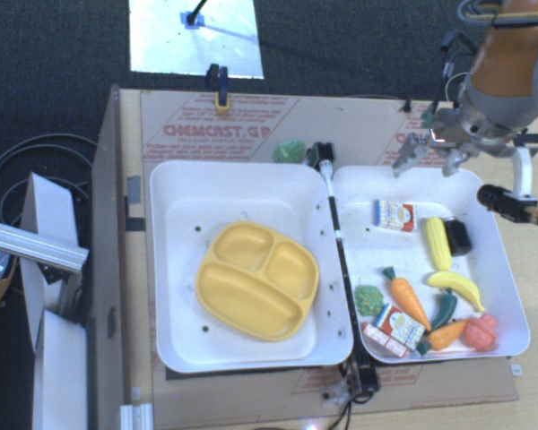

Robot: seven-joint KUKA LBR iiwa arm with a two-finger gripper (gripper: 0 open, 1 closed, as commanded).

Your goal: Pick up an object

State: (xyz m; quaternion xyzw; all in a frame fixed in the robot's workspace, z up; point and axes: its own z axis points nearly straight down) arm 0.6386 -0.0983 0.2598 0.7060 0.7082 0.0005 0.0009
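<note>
Toy food, among it a carrot [406, 299], a banana [458, 288] and a corn cob [438, 243], lies in the right bin [502, 267], while the gripper [432, 157] hangs over that bin's far edge with its 2 fingers spread wide, holding nothing, and a yellow tray [257, 279] sits in the left bin [175, 240].

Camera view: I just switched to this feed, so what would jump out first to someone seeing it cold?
First, the yellow tray with three compartments, sitting alone in the left bin. Next, the bright toy food crowded into the right bin: a carrot, a banana, corn and small cartons. The gripper hangs open above that bin's far edge, holding nothing.
</note>
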